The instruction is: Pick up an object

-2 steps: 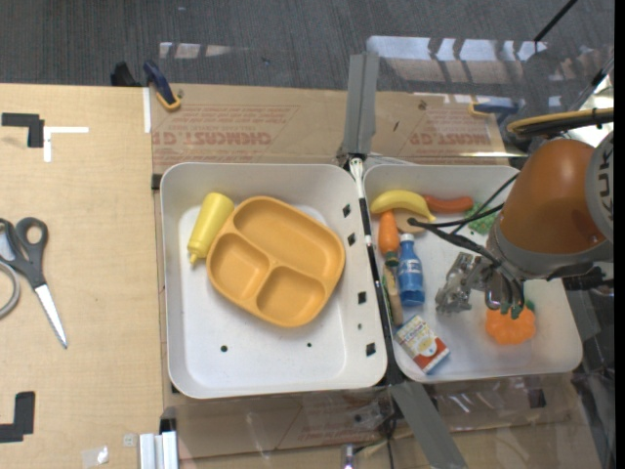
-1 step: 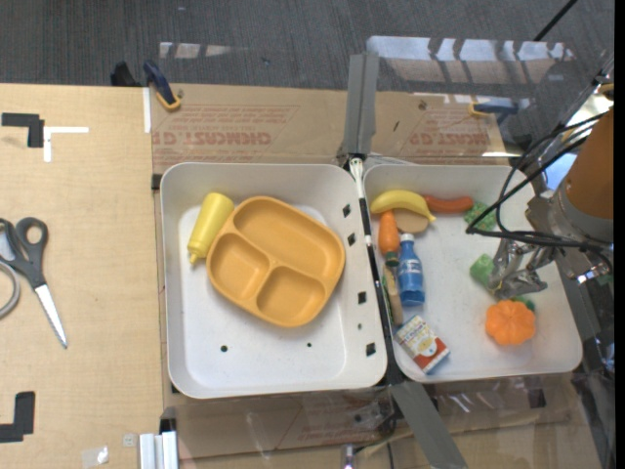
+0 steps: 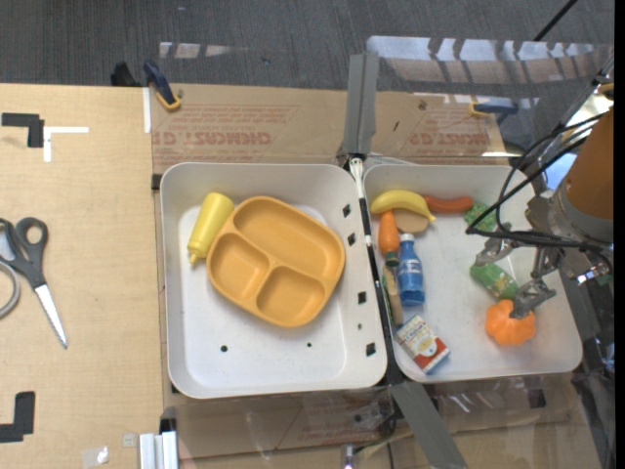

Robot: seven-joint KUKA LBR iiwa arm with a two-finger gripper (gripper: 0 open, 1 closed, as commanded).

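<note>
The pincer (image 3: pixel 518 277) hangs low over the right bin (image 3: pixel 557 355), near the bin's right side. Its metal fingers (image 3: pixel 534 296) point down, and one fingertip sits right at the top of an orange toy fruit (image 3: pixel 510 325). The fruit lies just below the pincer on the bin floor. It cannot be told from this view how wide the fingers are spread, or whether they have the fruit between them. A green toy (image 3: pixel 491 279) lies right under the pincer too, just beside the orange fruit.

To the left of the pincer, a blue bottle (image 3: pixel 410 272) lies on its side in the same bin. An orange carrot (image 3: pixel 389 233) lies just beside the bottle's cap end. Farther up and left from the pincer lie a yellow banana (image 3: pixel 402 201) and a red sausage (image 3: pixel 449 203), which touch near the bin's back wall. Down and left from the pincer, a small white carton (image 3: pixel 422 344) rests near the front edge.

Well away to the left of the pincer is the left bin (image 3: pixel 195 360). It has an orange tray (image 3: pixel 275 259) with three parts, and a yellow bottle (image 3: pixel 208 225) rests against the tray's far-left edge. Even farther left, scissors (image 3: pixel 34 272) lie on the tabletop (image 3: pixel 78 360).
</note>
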